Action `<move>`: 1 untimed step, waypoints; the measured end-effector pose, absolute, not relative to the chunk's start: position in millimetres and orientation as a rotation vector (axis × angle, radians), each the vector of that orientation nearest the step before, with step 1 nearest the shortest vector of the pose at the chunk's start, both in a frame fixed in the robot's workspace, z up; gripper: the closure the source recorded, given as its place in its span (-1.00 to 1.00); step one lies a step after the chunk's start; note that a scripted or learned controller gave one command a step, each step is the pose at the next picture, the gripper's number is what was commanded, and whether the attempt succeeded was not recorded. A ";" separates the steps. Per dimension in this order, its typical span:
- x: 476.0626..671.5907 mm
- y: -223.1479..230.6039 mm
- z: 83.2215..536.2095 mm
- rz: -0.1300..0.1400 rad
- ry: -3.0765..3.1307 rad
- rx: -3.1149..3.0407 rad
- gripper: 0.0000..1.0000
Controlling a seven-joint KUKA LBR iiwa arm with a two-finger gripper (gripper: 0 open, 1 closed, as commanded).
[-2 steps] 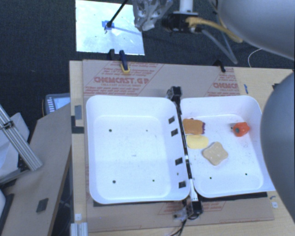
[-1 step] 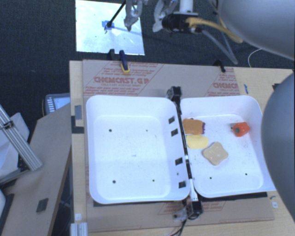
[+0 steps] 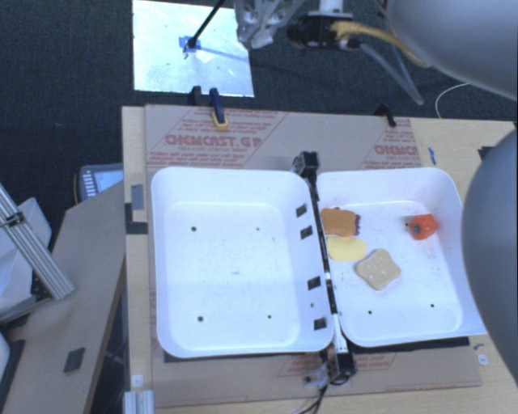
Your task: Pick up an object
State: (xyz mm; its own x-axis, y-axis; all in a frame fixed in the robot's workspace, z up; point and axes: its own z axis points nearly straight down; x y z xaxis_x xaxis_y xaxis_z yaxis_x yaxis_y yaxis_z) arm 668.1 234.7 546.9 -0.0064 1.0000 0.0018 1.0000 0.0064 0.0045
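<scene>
Looking down, we see the right bin [image 3: 453,319] holding four items: an orange piece [image 3: 339,221], a yellow disc [image 3: 346,249], a tan piece [image 3: 378,269] and a red item [image 3: 422,226]. We cannot tell the gripper's [image 3: 261,24] state at the top edge.

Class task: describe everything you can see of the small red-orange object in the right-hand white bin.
The small red-orange object is rounded and lumpy, with a dark spot on its left side; it looks like a toy of plastic or rubber, though it is too small to identify. It rests on the floor of the right white bin, near the far right corner, apart from the three flat food-like pieces toward the bin's left. Nothing touches it but the bin floor.
</scene>
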 end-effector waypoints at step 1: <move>668.1 234.7 546.5 0.006 2.228 2.213 -1.00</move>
